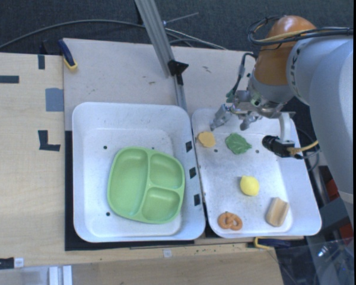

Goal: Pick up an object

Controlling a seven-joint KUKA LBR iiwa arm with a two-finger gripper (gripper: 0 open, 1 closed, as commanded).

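Bulky grey arm point(323, 70) — orange band point(282, 49) above the wrist (black cables looped around it).

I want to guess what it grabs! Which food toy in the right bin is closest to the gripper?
The green leafy piece. It lies just below the gripper, slightly nearer than the small yellow-orange piece; the lemon, pretzel and bread lie farther down.

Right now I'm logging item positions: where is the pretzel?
The pretzel lies in the right bin, at its near left corner, left of the tan block and below the lemon.

Right bin point(296, 218) centre open; lemon point(249, 186), lettuce point(238, 143) flank gap.
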